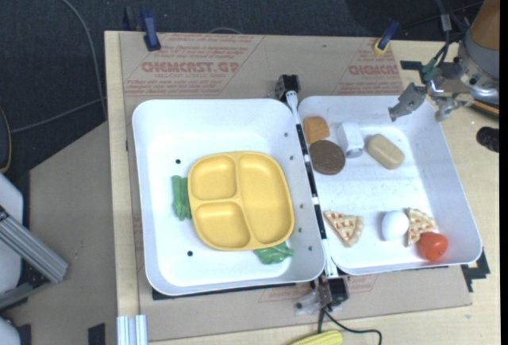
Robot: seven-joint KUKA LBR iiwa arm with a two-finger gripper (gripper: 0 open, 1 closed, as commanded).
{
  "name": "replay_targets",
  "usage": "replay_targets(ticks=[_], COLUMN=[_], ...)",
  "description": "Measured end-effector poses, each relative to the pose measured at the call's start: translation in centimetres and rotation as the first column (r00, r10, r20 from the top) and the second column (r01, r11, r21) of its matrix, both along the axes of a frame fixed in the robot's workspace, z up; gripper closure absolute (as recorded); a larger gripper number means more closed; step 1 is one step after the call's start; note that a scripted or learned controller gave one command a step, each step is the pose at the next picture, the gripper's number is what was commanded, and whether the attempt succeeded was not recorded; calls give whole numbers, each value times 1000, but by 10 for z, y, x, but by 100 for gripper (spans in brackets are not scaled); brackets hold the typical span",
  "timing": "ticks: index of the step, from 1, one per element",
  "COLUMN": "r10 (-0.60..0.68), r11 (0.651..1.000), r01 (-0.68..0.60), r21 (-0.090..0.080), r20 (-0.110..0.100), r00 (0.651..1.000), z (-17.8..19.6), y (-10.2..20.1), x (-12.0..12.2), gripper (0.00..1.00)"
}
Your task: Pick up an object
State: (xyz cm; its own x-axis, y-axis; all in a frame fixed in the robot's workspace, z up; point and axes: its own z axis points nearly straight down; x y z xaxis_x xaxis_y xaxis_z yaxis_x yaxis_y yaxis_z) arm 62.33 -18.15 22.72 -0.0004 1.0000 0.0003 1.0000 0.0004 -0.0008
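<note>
My gripper hangs over the far right corner of the right bin, open, with nothing between its fingers. Below and left of it lie a tan bread roll, a small white block, a brown round cookie and an orange bun. Along the bin's near side sit a waffle wedge, a white egg, a second wedge and a red tomato.
The left bin holds a yellow divided plate, a green piece at its left and another green piece at its near edge. Black clips join the bins at the middle rim.
</note>
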Motion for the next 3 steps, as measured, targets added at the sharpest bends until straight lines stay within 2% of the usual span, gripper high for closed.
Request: replay_targets(ticks=[1, 2, 3], r10=[1, 0, 0], r11=[1000, 1000, 1000], r01=[-1, 0, 0], r21=[1, 0, -2], r20=[-1, 6, 9], r00=[1000, 1000, 1000], z=[-73, -140, -129], y=[58, 89, 88], x=[-4, -1, -1], gripper=[0, 0, 100])
